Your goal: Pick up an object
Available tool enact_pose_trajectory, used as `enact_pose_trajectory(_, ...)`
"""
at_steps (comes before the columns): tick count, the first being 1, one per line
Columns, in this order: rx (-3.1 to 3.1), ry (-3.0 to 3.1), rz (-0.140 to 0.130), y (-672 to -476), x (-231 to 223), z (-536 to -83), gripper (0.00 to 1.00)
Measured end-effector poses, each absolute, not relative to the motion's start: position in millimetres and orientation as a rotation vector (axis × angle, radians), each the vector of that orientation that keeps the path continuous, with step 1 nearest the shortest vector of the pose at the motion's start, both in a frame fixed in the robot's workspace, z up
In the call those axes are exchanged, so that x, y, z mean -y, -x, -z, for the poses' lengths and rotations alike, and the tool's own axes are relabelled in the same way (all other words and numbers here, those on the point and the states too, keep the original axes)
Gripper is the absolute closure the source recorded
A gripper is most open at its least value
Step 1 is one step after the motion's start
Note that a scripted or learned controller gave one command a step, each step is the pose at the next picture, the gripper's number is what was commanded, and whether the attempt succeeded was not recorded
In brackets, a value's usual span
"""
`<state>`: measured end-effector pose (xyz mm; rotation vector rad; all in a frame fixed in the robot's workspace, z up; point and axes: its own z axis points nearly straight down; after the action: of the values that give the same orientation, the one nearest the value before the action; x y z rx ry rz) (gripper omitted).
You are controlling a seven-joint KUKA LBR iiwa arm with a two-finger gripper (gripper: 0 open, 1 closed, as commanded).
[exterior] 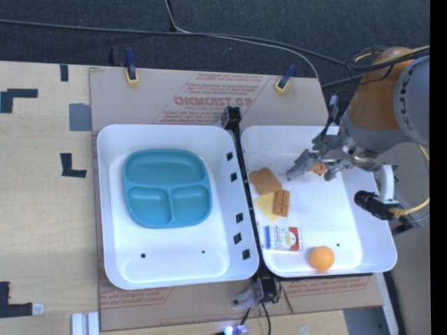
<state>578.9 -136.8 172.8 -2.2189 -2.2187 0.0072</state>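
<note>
Hand (316, 166) low over right bin (349, 257), arm (380, 110) reaching leftward

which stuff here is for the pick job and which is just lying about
For the job:
gripper, over the right bin
small orange item at the jaws
brown toy
yellow wedge
waffle
carton
orange ball

Lying about:
left bin
blue tray
clamps
cables

floor (293, 12): dark carpet | bench (42, 215): light wood | cable (209, 33): black
</note>
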Motion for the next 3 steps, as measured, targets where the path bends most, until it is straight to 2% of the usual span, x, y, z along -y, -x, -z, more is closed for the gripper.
enact_pose_trajectory(1, 2.218, 2.216, -0.009, -573.7, 135.2, -108.1, 0.0)
enact_pose_trajectory(2, 2.222, 2.217, -0.004, -575.4, 134.8, -122.0, 1.0)
enact_pose_trajectory(3, 2.226, 2.22, 0.003, -577.0, 123.7, -173.5, 1.0)
